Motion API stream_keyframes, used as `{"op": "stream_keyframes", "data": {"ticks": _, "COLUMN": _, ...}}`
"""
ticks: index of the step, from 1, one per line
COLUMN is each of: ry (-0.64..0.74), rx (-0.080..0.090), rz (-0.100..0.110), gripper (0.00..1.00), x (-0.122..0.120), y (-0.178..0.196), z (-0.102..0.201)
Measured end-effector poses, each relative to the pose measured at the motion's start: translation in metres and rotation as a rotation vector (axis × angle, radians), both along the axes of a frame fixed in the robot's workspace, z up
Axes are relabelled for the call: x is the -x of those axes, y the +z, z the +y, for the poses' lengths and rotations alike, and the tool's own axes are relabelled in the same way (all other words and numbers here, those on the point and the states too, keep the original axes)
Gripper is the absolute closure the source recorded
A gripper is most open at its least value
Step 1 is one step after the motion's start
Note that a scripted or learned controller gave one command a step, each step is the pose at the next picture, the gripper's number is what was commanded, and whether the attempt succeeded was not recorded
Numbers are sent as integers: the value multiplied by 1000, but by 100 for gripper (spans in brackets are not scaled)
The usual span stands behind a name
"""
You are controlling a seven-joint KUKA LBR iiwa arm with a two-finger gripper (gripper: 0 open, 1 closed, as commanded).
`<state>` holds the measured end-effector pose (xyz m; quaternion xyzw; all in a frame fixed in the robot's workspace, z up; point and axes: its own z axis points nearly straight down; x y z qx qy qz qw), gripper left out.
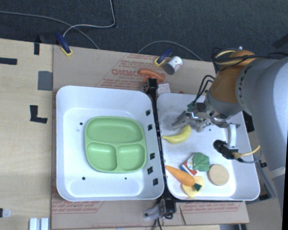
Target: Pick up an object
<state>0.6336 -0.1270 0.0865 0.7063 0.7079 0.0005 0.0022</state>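
My gripper (pixel 190 121) hangs low over the upper middle of the right bin (pixel 242 190), open, with nothing between its fingers. A yellow banana (pixel 178 135) lies just below and left of the fingertips, close to them. Further toward the front of the same bin lie an orange carrot (pixel 180 175), a green leafy toy (pixel 200 161), a round tan cookie (pixel 219 174) and a small yellow piece (pixel 193 189).
The left bin (pixel 69 131) holds a green divided plate (pixel 116 143). Black clips run along the divider (pixel 154 137) between the bins. Behind the bins on the cardboard lie an orange sausage-shaped toy (pixel 152 74) and a small grey cylinder (pixel 173 64).
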Motion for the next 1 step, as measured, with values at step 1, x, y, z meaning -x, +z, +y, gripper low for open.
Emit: {"op": "stream_keyframes", "data": {"ticks": 1, "ry": 1, "rx": 0, "rz": 0, "gripper": 100, "x": 0, "y": 10, "z": 0}}
